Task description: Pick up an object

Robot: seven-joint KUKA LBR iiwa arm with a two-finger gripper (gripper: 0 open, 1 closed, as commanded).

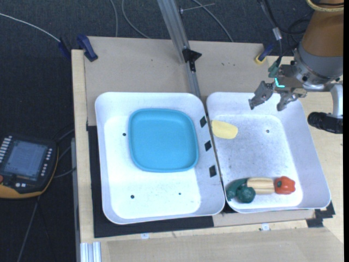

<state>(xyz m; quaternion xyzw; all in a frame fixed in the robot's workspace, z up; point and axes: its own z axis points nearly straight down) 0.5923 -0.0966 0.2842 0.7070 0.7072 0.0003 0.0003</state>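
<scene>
In the right bin [294, 146], a pale yellow piece [224, 129] lies near the left wall. Along the front wall lie a dark green object [241, 192], a tan roll-shaped object [260, 185] and a red tomato-like object [284, 185], side by side and touching. My gripper [271, 99] hangs over the bin's back edge at the upper right, open, with nothing between its fingers. It is well apart from all the objects.
The left bin [112, 146] holds a blue square plate [163, 140]. A metal pole [174, 21] slants down from the top to between the bins. Blue clamps [86, 47] sit at the bench's back corners. A handheld pendant [24, 165] lies at far left.
</scene>
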